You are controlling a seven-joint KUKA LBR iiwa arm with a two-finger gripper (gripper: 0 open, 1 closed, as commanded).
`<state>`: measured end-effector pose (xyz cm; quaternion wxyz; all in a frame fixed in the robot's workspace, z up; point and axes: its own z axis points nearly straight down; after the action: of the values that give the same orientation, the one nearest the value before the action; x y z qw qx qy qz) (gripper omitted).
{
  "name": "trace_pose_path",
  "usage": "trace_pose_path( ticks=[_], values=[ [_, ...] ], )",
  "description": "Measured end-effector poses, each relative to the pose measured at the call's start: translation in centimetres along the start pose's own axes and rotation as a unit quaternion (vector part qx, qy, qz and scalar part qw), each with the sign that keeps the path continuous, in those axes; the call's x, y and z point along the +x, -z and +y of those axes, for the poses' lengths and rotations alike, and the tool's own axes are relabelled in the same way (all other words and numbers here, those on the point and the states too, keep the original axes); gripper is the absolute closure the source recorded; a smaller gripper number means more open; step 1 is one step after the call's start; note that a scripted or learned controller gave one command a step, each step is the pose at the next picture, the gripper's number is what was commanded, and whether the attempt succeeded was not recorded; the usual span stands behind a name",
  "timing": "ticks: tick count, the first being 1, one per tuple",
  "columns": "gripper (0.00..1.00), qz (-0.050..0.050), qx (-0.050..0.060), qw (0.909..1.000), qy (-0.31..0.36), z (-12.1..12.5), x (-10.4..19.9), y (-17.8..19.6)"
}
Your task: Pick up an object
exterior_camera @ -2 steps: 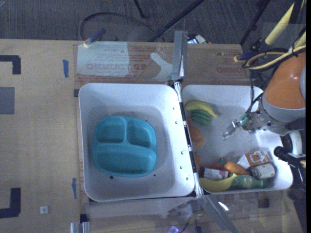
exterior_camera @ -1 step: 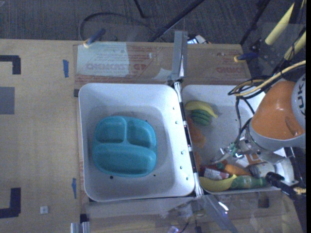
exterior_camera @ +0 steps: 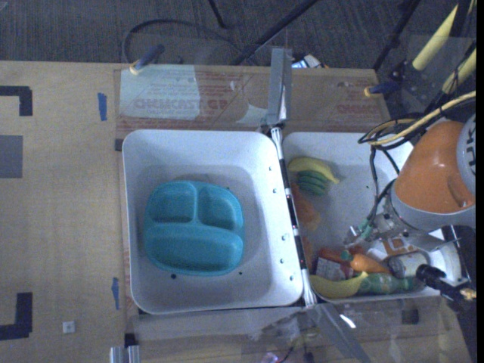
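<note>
Orange carrot [exterior_camera: 368, 263] looks light, stiff and slick; I'd pinch mid-body. My claw [exterior_camera: 361, 237] hangs near it, grip unclear.

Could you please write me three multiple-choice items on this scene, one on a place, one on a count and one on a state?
1. Where does the teal tray lie?
A. in the left bin
B. in the right bin
C. on the bench outside both bins

2. How many compartments does the tray have?
A. two
B. three
C. five

3. How does the tray sit?
A. flat, open side up
B. upside down
C. propped against the bin wall

Answers:
1. A: it sits on the floor of the left bin, while the banana and the other items are in the right bin.
2. B: two small compartments above one long one.
3. A: its compartments face the camera.
</note>
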<state>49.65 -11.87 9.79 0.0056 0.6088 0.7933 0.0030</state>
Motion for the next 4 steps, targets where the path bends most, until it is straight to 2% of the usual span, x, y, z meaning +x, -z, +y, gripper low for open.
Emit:
trace_pose_path(
  ticks=[1,2,3,4],
  values=[
    [1.00,0.001,0.006,0.9878,-0.156,2.7,3.5,11.1],
    [0.00,0.001,0.006,0.9878,-0.156,2.7,3.5,11.1],
    [0.00,0.002,0.006,0.9911,-0.133,2.8,0.7,-0.8],
    [1.00,0.001,0.006,0.9910,-0.134,2.8,0.7,0.1]
  ],
)
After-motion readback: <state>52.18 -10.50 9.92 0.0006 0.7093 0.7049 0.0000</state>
